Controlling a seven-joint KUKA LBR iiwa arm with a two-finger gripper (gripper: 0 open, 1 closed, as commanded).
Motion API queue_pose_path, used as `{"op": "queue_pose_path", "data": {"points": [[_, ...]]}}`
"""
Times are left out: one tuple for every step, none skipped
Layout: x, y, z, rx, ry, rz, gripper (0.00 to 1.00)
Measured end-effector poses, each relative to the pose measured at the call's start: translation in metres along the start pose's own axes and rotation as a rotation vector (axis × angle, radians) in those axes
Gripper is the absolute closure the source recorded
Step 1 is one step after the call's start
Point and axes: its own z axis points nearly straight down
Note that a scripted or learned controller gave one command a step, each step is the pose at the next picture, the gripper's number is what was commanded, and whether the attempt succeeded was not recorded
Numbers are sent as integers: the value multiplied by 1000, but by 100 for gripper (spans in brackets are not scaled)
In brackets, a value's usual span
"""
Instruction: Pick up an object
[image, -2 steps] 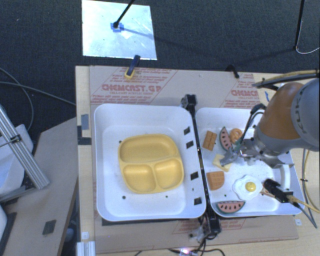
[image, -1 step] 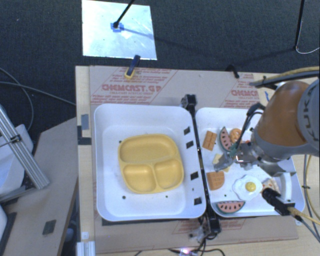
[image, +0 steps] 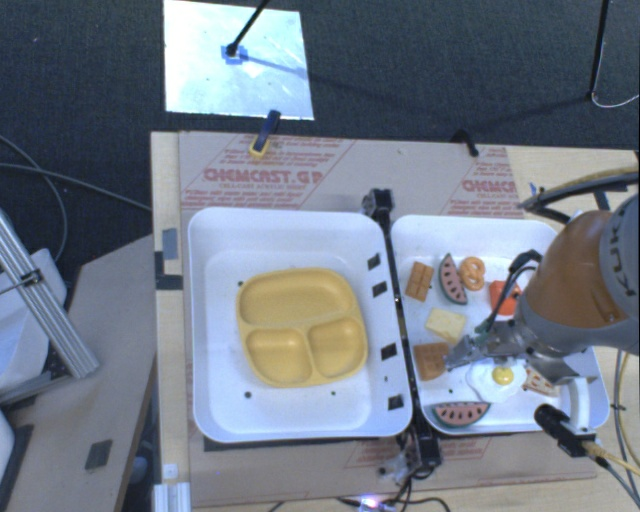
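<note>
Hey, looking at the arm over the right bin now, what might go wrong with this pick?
The hand sits low among crowded toy food: the toast slice, cheese square and fried egg lie close together, so it may nudge or catch a neighbour. These pieces look flat, so a grasp could slip.

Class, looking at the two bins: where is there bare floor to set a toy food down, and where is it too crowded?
Free: the left bin floor around the yellow tray, widest along its top and left walls, plus the tray's three compartments. Crowded: the right bin, where waffle, watermelon slices, pretzel, cheese, toast, egg and the gripper sit close together.
</note>
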Motion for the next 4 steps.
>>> {"op": "queue_pose_path", "data": {"points": [[3, 3, -15, -8, 1, -6, 100], [27, 3, 18, -11, -3, -6, 100], [-69, 47, 20, -12, -6, 0, 100], [-63, 45, 21, -7, 0, -6, 0]]}}
